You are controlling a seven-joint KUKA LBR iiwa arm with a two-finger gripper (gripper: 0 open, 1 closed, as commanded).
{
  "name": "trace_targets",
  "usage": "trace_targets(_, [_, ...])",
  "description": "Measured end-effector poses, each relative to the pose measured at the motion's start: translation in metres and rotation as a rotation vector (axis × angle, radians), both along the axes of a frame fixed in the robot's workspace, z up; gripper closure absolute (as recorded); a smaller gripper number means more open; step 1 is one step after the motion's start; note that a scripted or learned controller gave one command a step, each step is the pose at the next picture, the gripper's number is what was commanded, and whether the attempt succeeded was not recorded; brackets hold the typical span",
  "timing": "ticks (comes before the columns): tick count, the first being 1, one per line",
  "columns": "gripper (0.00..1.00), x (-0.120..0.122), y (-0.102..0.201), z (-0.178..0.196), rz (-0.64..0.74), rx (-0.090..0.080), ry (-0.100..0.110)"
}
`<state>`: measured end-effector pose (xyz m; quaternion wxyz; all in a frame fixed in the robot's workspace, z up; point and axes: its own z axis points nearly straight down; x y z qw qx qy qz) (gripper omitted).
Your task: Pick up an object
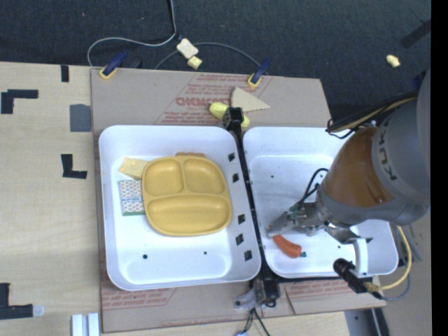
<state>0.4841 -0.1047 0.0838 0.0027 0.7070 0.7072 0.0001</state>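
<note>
Low over the right bin (350,140), our pincer (283,222) hangs at the end of the grey arm (381,170), and we cannot tell from this slant how it is set. Just beside it, on the near side, lies a small orange object (288,246) on the bin floor, apart from the walls. We judge it light and fairly stiff, perhaps smooth enough to slip; taking it across its narrow middle looks safest. Over in the left bin (168,271) sit a yellow divided plate (187,195) and a small patterned packet (130,197).
</note>
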Motion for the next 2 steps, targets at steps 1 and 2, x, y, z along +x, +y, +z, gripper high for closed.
trace_targets(1, [0.0,0.0,-0.082,0.084,-0.006,-0.002,-0.001])
trace_targets(2, [0.0,-0.001,-0.001,0.038,0.006,0.008,0.009])
